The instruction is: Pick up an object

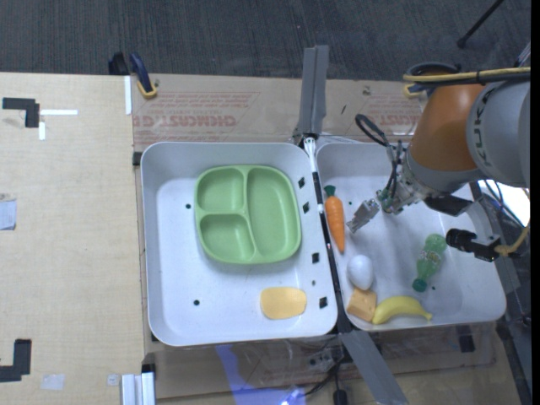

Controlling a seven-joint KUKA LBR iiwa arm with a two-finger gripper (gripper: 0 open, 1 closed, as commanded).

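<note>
1. Pale wood bench fills the left side of the camera view, with a brown cardboard sheet lying behind the two bins and dark floor beyond it.
2. Left white bin sits beside the right white bin, their inner walls touching along a central divider.
3. Grey arm with its orange band reaches in from the right, over the back of the right bin.
4. Green divided plate lies flat in the left bin, towards its back.
5. Gripper hangs low over the right bin, just beside the carrot; whether its claw is open or closed cannot be told, and nothing shows between it.
6. Yellow banana lies at the right bin's front edge, touching an orange-yellow block.
7. Green bottle lies tilted near the right wall.
8. Flat yellow piece rests at the left bin's front.
9. White egg sits between carrot and block.
</note>
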